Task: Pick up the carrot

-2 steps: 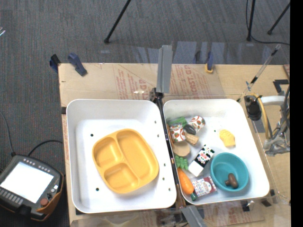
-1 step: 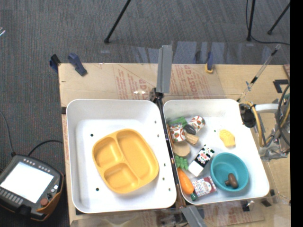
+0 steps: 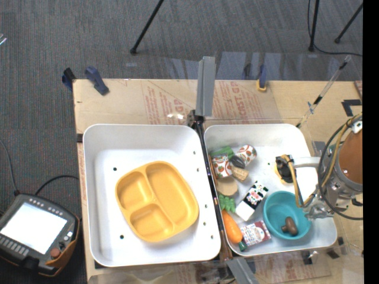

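Observation:
The carrot (image 3: 232,228) is orange with a green leafy top and lies at the front left of the right bin (image 3: 296,132), against the wall between the two bins. The arm comes in from the right with its orange band over the bin's right rim. My gripper (image 3: 314,210) hangs by the right rim of a teal bowl (image 3: 278,215), well to the right of the carrot. Nothing can be seen held in it.
A small brown thing (image 3: 290,224) lies in the teal bowl. Around the carrot are a red-labelled packet (image 3: 256,234), a cow-patterned carton (image 3: 253,198), a tan round piece (image 3: 227,188), a strawberry carton (image 3: 221,164) and a can (image 3: 246,154). The left bin (image 3: 100,158) holds a yellow divided plate (image 3: 157,201).

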You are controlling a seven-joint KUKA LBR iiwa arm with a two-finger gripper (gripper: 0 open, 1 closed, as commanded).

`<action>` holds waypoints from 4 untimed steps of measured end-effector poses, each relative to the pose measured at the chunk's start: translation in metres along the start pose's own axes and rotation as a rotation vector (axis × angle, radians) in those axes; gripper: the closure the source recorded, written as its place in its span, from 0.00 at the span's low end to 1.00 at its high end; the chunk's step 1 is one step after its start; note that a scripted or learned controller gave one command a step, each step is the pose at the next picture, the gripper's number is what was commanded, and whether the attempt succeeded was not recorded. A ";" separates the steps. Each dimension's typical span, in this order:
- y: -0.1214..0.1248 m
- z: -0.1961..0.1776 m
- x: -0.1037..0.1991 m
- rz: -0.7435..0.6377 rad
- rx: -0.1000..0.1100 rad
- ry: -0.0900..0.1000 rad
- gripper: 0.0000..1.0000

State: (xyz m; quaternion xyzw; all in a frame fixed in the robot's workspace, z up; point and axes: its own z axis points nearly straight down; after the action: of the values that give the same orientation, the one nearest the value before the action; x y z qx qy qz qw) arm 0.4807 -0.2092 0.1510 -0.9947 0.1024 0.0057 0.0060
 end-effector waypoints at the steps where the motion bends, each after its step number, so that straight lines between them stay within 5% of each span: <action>1: -0.001 -0.068 0.002 -0.009 -0.005 0.014 1.00; 4: -0.005 -0.126 0.009 -0.008 -0.002 0.012 1.00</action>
State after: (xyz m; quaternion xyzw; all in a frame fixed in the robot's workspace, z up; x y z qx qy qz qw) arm 0.4922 -0.2082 0.2765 -0.9951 0.0986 0.0000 0.0044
